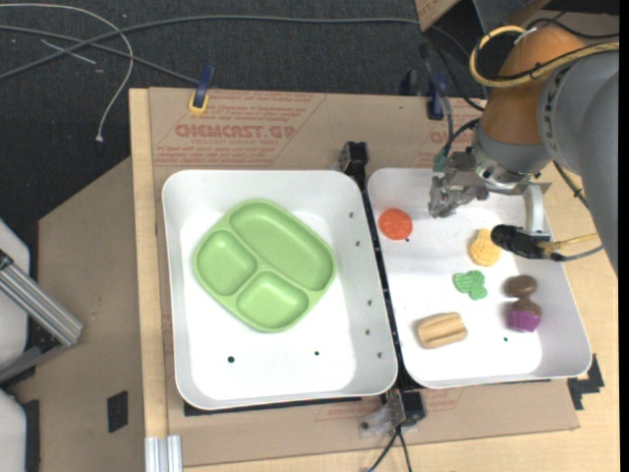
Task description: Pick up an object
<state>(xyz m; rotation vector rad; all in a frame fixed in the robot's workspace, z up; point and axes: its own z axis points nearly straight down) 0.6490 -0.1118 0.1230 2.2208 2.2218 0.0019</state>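
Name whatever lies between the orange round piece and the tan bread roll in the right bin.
Nothing: in the camera view, bare white bin floor runs from the orange round piece to the tan bread roll.

green divided plate point(263, 264); left bin point(187, 205)

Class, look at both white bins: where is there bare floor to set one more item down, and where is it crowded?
Left bin: bare strip along the near edge, below the green tray. Right bin: bare between the orange ball and bun. Crowded at its right side, around the yellow piece, green piece and purple piece.
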